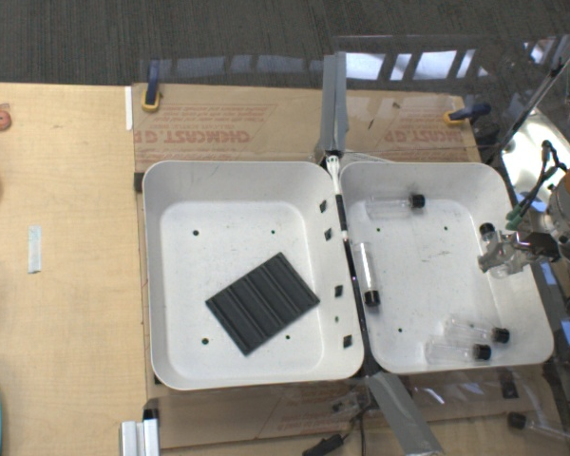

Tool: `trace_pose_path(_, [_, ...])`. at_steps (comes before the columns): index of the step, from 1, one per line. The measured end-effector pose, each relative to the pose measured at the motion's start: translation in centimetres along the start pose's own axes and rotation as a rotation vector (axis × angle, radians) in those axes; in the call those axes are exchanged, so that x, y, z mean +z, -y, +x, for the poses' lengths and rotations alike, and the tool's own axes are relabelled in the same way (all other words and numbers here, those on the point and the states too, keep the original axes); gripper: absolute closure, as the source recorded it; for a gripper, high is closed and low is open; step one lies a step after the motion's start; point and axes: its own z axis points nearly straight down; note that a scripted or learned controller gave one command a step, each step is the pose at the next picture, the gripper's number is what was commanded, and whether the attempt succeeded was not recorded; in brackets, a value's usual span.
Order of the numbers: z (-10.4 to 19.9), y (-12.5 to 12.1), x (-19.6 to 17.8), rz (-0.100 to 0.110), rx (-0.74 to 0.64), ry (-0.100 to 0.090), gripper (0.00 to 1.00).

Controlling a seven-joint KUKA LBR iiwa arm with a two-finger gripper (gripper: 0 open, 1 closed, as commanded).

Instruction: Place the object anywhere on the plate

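Both bins, the left bin (171, 255) and the right bin (437, 255), were plain white. The plate (263, 303) was dark grey with parallel ridges running along it. The tubes, one (396, 202) at the back of the right bin and one (366, 272) at its left wall, were clear with black caps, on brown cardboard (237, 126) printed in red letters.

Dark ribbed rectangular plate (263, 303) flat and askew in left bin; clear black-capped tubes (368, 275) scattered in right bin.

Matt, ribbed dark plate (262, 303), perhaps rubber; glossy white plastic bins (161, 255); clear plastic tubes (396, 202); cardboard (228, 126) beneath.
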Motion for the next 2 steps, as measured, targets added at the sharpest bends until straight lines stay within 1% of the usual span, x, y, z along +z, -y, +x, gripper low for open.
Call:
trace_pose_path(1, [6.7, -4.6, -0.9, 0.002, 0.022, 0.001, 1.00])
trace_pose_path(2, [9.9, -1.3, 0.6, 0.005, -0.198, -0.001, 1.00])
